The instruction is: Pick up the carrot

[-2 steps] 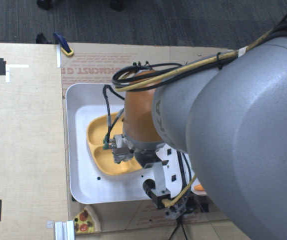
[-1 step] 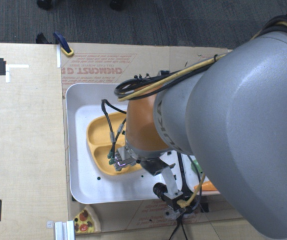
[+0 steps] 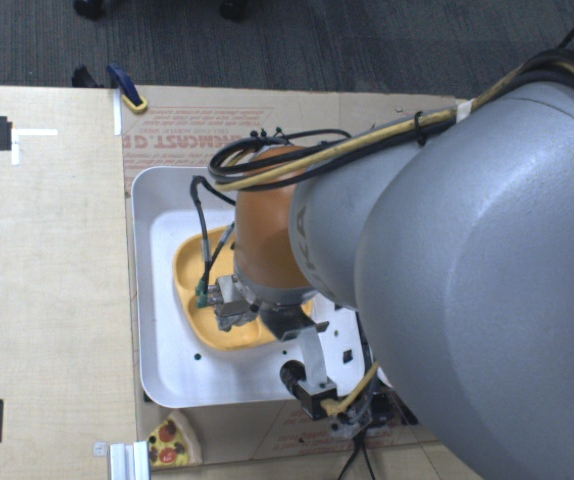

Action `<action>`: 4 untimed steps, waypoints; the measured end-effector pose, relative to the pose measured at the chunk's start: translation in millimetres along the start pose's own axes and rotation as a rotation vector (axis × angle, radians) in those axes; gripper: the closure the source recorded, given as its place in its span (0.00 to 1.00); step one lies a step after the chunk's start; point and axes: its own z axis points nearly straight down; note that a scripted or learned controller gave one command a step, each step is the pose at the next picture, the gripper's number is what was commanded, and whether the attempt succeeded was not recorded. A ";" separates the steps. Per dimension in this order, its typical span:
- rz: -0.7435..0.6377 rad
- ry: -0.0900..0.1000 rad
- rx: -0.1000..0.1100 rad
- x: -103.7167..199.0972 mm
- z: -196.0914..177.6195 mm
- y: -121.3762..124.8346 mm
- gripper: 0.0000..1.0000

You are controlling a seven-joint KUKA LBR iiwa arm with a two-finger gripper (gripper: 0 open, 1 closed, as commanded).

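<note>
camera view: arm point(image 3: 447, 228) covers white bin point(image 3: 157, 268).

even bright light, soft sheen on the arm point(image 3: 487, 268).

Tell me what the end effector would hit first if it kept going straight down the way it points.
Probably the yellow object lying in the white bin. The end effector points down right over it. Depth is unclear from this slanted view, and the arm hides much of the bin.
</note>
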 end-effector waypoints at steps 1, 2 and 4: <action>0.412 -0.002 0.003 3.0 2.9 1.8 1.00; 0.803 -0.002 0.002 14.9 -11.4 12.1 1.00; 1.065 -0.002 0.002 16.8 -13.5 2.4 1.00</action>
